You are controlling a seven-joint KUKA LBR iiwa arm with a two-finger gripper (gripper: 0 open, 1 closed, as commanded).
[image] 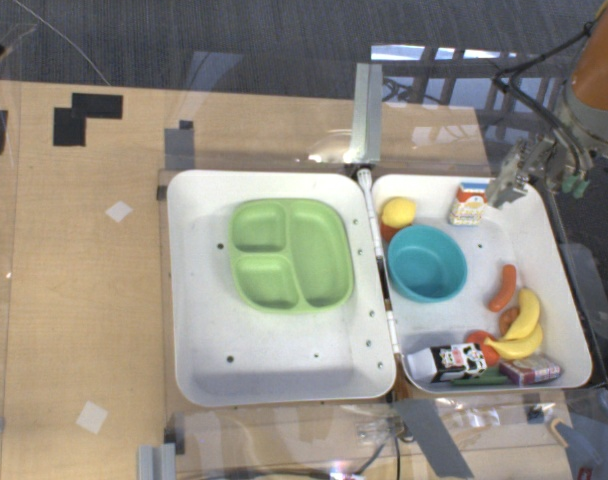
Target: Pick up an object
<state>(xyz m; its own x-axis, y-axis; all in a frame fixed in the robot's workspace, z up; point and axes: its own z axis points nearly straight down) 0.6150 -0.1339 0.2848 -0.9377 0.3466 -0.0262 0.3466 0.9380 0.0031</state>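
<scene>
The gripper (508, 183) is seen at the right bin's (556, 268) far rim, just beside an upright carton (468, 206); its opening cannot be told. A sausage (503, 288) lies slantwise, with open floor left beside the bowl (426, 261).

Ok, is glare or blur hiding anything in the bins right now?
Camera view: glare streaks sit on the clear panels above and below the bins, not on the contents; the green tray, blue bowl and banana read sharp; the pincer near the small carton is slightly soft.
</scene>
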